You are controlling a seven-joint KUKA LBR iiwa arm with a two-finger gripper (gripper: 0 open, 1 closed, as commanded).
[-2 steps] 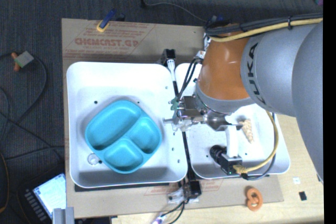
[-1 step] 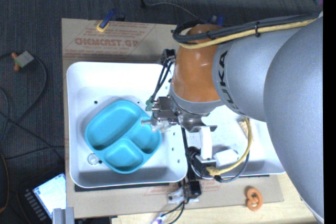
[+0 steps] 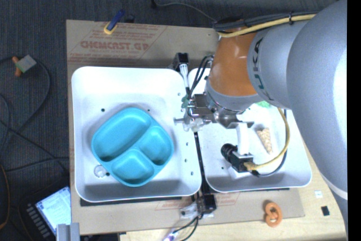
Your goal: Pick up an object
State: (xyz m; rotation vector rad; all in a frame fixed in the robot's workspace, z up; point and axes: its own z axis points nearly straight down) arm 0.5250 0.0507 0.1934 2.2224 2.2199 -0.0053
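Observation:
A blue divided plate (image 3: pixel 132 144) lies in the left white bin (image 3: pixel 84 82), with a small clear item (image 3: pixel 100 171) by its lower left corner. In the right bin (image 3: pixel 293 178) I see a tan cone-like object (image 3: pixel 265 139) and a sliver of something green (image 3: pixel 264 103) at the arm's edge. The arm's orange band and grey wrist hang over the right bin's left half, close to the wall between the bins. My gripper (image 3: pixel 225 121) points down beneath the wrist and is mostly hidden by it. Nothing visible is held.
A black connector with a yellow cable (image 3: pixel 234 156) hangs off the wrist over the right bin. On the bench lie an orange ring-shaped piece (image 3: pixel 273 213) at the front right and a blue and yellow tool (image 3: pixel 114 21) at the back left. Cables run along the floor at the left.

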